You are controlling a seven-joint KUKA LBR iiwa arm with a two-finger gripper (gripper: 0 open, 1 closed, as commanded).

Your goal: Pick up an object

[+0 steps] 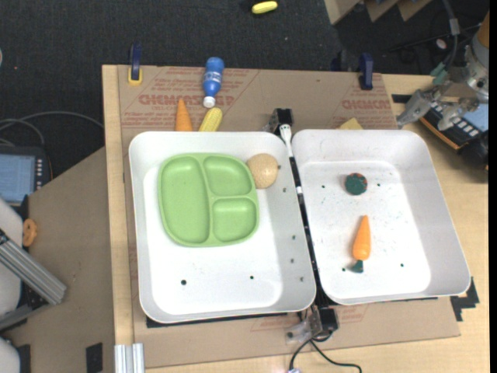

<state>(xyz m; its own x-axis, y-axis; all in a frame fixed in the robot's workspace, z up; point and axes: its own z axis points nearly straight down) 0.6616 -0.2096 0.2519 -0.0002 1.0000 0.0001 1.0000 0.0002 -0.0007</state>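
In the right bin [435,208] lies an orange carrot [361,239] with a green stem, pointing toward the near edge. A small dark green and red round piece [356,183] rests farther back in the same bin. The left bin [155,270] holds a green divided plate [208,199] and a beige ball-like object [262,169] touching the plate's far right corner. My gripper [423,106] hangs outside the bins, beyond the right bin's far right corner, well above and apart from every object.
Behind the left bin on the cardboard lie a blue-and-white bottle [212,80], an orange cone shape [182,116] and a yellow piece [210,119]. Blue clamps [365,70] hold the board's far edge. A yellow item [265,7] lies on the dark floor.
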